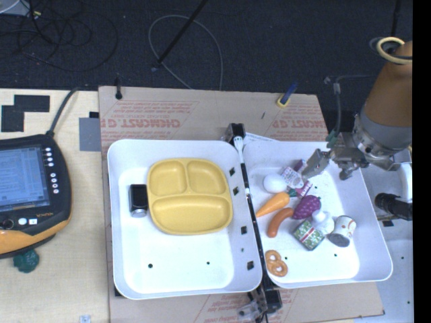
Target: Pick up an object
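A yellow divided plate (189,196) lay in the left bin (172,274), with a small black box (138,198) just beside its left edge. Left of the bins, a teach pendant (27,186) sat on the bench (60,281), screen lit. Black cables (182,29) trailed across the dark floor behind.

Gripper (335,163) low, arm from right
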Robot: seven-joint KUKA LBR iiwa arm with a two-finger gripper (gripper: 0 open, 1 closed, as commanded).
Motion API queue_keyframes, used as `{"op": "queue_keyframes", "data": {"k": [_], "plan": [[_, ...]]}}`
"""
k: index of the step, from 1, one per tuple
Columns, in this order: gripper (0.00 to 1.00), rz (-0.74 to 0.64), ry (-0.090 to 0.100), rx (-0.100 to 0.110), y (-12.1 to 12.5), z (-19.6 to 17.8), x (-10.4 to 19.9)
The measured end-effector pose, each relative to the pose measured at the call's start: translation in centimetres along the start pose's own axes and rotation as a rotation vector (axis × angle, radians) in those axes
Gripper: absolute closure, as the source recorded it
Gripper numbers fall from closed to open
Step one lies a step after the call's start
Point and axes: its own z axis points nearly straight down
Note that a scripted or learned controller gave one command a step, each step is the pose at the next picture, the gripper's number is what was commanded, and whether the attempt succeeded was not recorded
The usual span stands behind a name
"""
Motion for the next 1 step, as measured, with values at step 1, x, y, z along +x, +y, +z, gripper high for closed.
{"op": "queue_keyframes", "data": {"k": [1], "plan": [[0.0, 0.002, -0.001, -0.004, 0.58, 16.12, -3.85]]}}
